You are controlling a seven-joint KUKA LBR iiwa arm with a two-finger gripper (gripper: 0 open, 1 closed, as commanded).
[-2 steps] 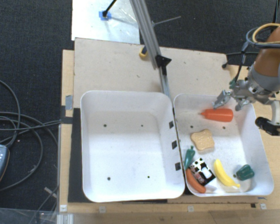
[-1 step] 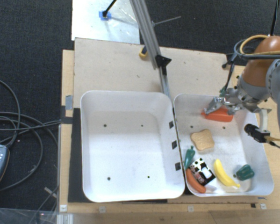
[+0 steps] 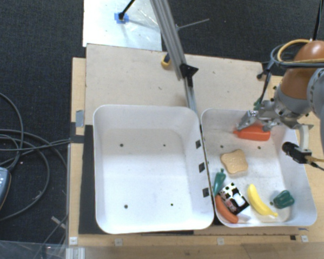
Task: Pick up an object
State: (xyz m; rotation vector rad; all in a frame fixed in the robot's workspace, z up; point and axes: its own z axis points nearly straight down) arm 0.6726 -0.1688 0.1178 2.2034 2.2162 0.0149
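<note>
The 2 white bins (image 3: 146,120) look like smooth plastic. The desk (image 3: 127,75) looks like matt wood. The banana (image 3: 260,200) looks shiny.

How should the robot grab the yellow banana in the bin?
Probably from straight above, pinching across the narrow middle of the banana. It lies flat and slanted in the right bin, so the fingers should sit on either long side. The green toy and black-and-white toy leave gaps there.

- White bins: two, the left bin (image 3: 103,166) and the right bin (image 3: 304,209).
- Orange block (image 3: 253,133): one.
- Bread slice (image 3: 234,161): one.
- Banana (image 3: 260,200): one.
- Dark green objects: two, (image 3: 283,200) and (image 3: 219,181).
- Black-and-white item (image 3: 234,199): one.
- Red-orange item (image 3: 226,210): one.
</note>
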